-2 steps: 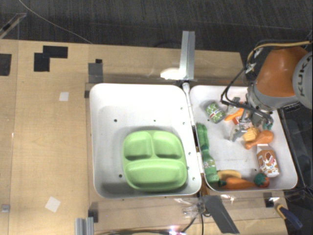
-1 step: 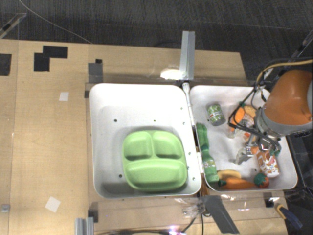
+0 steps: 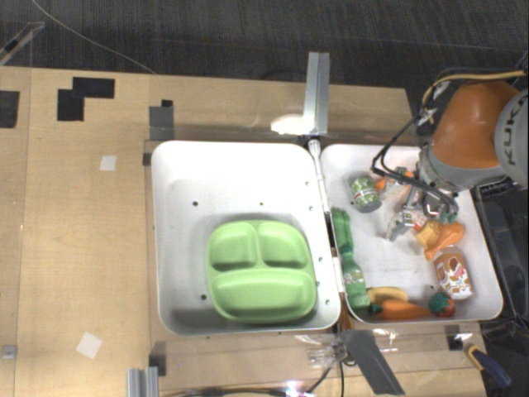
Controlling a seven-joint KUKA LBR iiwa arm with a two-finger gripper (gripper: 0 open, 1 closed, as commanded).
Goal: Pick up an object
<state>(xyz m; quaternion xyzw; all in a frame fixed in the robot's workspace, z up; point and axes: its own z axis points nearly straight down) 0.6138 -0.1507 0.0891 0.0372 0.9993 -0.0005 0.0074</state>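
One green tray (image 3: 262, 270) in left bin (image 3: 173, 180); gripper (image 3: 402, 224) over right bin (image 3: 489, 296)

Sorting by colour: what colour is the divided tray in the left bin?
Light green tray, seen in the camera view.

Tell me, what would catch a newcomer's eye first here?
Probably the bright green divided plate lying in the left bin. Next, the grey arm's orange band at the right, above the end effector, which hangs over the right bin among small toy foods like a carrot.
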